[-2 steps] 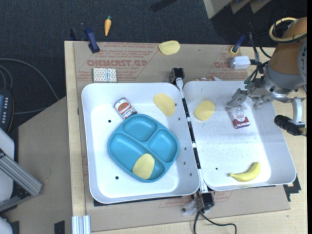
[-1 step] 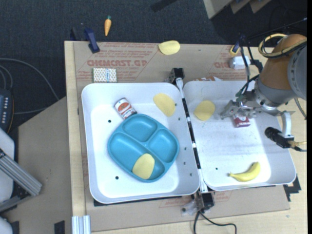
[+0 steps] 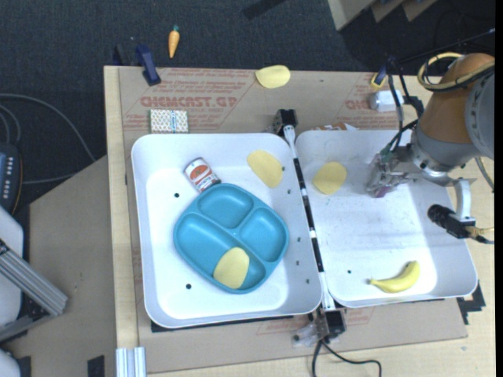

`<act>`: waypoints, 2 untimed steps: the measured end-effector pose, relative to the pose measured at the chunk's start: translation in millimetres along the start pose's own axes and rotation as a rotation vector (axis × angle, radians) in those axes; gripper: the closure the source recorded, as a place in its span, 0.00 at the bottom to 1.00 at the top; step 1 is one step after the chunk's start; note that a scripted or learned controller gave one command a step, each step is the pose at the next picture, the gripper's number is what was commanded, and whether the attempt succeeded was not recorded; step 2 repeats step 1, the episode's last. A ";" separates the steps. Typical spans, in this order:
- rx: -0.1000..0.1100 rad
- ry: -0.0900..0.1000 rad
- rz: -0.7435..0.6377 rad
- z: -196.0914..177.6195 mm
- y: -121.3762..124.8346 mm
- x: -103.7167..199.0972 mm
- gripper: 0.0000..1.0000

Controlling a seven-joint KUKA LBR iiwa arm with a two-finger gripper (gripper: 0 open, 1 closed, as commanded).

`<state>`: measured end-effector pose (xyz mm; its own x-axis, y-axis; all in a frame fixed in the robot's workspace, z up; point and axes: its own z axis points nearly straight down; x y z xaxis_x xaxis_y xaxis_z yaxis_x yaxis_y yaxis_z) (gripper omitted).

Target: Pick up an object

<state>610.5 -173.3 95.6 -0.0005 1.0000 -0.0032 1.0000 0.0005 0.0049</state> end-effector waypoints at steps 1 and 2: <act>0.010 0.004 0.000 -26.4 42.1 44.3 1.00; 0.010 0.004 0.000 -26.4 42.1 44.3 1.00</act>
